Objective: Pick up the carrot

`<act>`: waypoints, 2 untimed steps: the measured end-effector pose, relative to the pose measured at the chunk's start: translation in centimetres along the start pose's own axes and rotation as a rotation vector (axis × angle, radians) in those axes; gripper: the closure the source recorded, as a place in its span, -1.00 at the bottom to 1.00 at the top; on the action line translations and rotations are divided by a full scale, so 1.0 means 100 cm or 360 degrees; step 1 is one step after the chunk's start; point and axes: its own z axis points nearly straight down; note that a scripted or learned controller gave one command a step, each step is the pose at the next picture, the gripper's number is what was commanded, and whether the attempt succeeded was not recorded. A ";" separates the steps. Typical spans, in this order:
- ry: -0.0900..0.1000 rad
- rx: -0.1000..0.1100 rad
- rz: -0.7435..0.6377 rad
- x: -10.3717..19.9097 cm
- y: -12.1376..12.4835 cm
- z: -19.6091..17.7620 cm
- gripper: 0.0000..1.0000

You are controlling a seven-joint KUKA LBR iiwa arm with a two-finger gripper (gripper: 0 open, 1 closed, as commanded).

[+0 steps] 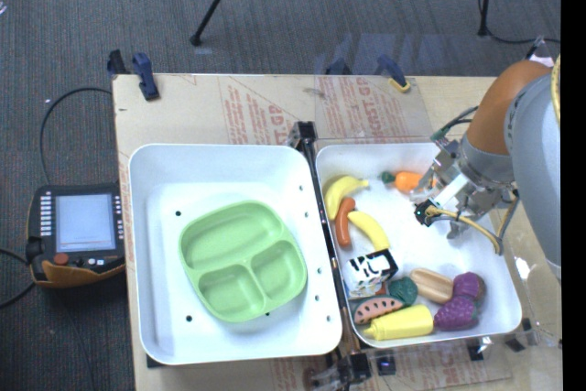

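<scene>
Carrot [406,180] lies in the far half of the right-hand bin [417,247], close to that bin's far wall. Its small green top points toward the bin's inner wall and its orange body runs toward the outer one. My gripper [432,190] hangs over the same bin, just beside the carrot's orange end and perhaps touching it. At this slant I cannot tell whether the gripper is spread or pressed together, so I would not call the carrot held.

It looks like a toy, probably hollow plastic, so I judge it light, stiff and smooth. Its taper could let it slide out of a pinch near the tip. I would take it across the thickest part of the orange body, not by the green top. The banana [343,190] nearer the bin's inner wall lies well apart.
</scene>
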 end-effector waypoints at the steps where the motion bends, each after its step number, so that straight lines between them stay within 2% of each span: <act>1: 0.0005 -0.0006 0.0585 0.008 -0.006 -0.001 -1.00; 2: 0.0001 -0.0001 0.0548 0.010 -0.020 -0.001 -1.00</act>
